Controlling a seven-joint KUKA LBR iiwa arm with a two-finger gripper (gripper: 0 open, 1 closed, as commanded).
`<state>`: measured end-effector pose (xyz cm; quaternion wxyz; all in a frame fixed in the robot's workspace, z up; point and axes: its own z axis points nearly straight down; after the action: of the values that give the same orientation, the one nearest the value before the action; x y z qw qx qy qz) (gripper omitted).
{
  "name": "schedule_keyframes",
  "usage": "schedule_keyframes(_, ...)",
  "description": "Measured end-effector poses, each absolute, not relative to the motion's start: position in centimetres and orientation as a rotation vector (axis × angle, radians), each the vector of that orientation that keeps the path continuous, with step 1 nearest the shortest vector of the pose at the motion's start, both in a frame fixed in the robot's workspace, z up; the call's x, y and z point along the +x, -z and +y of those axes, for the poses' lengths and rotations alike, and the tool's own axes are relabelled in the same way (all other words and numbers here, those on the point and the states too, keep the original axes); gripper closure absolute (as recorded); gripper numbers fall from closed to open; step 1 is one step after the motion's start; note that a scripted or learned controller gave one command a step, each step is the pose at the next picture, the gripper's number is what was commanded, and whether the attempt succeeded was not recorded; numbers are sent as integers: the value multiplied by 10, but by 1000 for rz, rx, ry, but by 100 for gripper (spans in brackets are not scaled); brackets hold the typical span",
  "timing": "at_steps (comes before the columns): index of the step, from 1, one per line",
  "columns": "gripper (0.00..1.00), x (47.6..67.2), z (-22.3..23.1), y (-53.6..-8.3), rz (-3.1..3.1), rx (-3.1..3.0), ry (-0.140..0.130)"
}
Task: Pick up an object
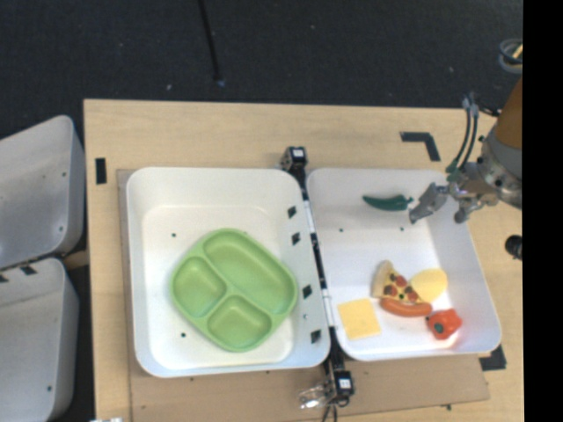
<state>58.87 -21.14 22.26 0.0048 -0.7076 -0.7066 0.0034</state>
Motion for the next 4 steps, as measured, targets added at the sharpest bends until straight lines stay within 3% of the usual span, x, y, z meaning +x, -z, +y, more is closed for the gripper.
schedule_keyframes(1,0,591,-211,-230,-2224,-2221,0)
schedule_keyframes(2,0,593,-219,-171,-2221,-2221,-5)
schedule_keyframes(4,0,594,-221,-100,-2218,-2227,-3)
